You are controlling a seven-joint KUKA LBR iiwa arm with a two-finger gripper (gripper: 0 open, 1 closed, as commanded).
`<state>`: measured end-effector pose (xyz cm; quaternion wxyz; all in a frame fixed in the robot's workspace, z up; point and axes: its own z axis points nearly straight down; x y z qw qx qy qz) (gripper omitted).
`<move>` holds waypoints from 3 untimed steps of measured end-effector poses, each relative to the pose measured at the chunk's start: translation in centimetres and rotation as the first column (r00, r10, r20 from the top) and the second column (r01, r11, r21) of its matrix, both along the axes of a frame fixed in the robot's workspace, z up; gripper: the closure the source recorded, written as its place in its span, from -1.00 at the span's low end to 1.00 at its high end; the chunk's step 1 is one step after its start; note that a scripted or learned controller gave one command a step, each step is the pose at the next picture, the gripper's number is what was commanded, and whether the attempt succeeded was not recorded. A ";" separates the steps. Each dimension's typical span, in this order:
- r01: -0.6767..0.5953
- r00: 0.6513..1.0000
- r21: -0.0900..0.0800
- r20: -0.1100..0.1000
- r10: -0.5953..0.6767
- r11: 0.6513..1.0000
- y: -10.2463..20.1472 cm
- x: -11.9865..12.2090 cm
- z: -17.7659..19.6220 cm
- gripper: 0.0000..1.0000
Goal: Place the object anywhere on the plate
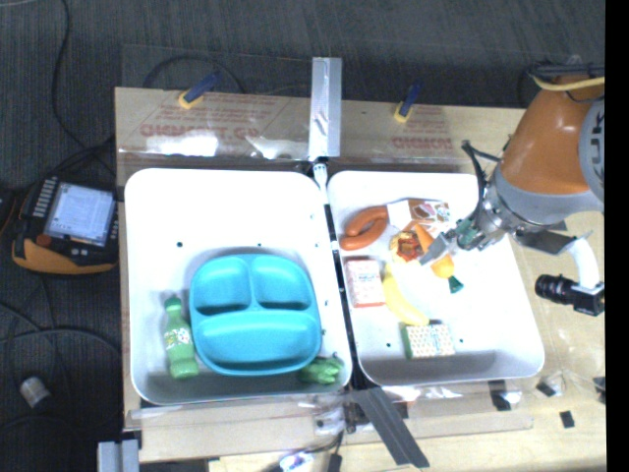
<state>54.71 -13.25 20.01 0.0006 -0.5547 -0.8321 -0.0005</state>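
Hovering over right bin [511, 293], gripper [444, 254] near carrot [444, 267] and banana [401, 301]; finger state unclear (blurred). Blue plate [254, 313] in left bin [157, 214].

Claw [447, 247] sits over a crowded patch: banana [401, 301], hot dog [365, 224], red box [363, 282] and packets to its left. Past the bin wall [334, 264], the plate [254, 313] top is wide open, with a bottle [178, 338] on its far side.

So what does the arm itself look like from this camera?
The arm is a rounded orange section over a grey wrist band, narrowing to a small grey metal gripper with a thin dark cable running along it. No markings are legible.
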 end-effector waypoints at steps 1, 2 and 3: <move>-0.052 0.999 -0.002 -0.001 0.052 0.999 6.2 3.7 -1.7 1.00; -0.248 0.969 -0.002 -0.001 0.248 0.969 15.4 4.1 -1.7 1.00; -0.248 0.969 -0.001 -0.001 0.248 0.969 15.4 4.1 -1.7 -1.00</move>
